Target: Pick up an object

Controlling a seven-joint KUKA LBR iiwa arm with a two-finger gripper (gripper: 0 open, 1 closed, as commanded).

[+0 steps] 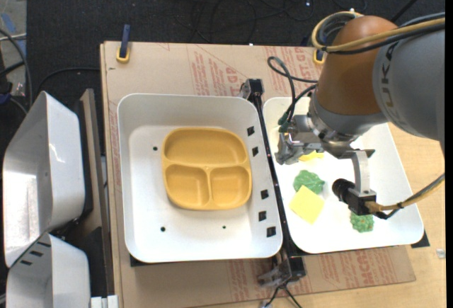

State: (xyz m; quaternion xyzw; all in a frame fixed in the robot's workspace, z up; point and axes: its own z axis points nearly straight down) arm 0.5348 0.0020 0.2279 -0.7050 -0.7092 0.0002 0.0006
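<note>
Because the arm's bulky wrist (pixel 354 80) hangs low over the right bin (pixel 400 232), the gripper (pixel 291 142) sits near that bin's left wall, and whether it is open, closed or holding anything cannot be told from this slanted view. The likely targets lie just below it: a green lump (pixel 308 180) touching a yellow block (pixel 307 206), a second green lump (pixel 362 221) well apart toward the bin's near edge, and a small yellow scrap (pixel 312 156) right beside the gripper. The main risk is a miss or a double grab, since lump and block crowd each other and a descent between them could push both aside. Another risk is a scrape on the bin wall (it stands very close). The left bin (pixel 134 158), with its yellow divided plate (pixel 207 166), seems out of harm's way.
</note>
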